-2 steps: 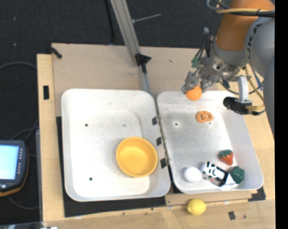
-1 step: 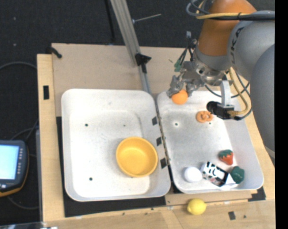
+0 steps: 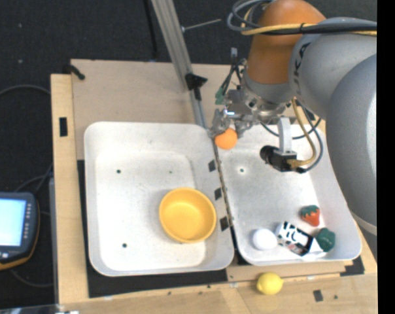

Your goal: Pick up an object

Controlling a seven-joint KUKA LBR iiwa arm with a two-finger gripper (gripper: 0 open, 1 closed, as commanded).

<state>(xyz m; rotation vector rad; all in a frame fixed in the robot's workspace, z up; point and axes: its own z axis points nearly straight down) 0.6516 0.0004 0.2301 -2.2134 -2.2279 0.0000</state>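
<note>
The gripper is hanging over the divider between the two bins, its fingers clasping an orange ball. Well below the ball, a yellow bowl is sitting in the left bin.

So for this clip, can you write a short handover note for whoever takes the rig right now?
Tool: above the divider between the bins, at their far end, with an orange ball at its tip; a real grip cannot be confirmed.
Left bin: yellow bowl.
Right bin: white ball, black-and-white toy, red piece, green piece.
Lemon lies outside, on the bench.
Done: tool at the ball.
Left: confirm the hold.
</note>
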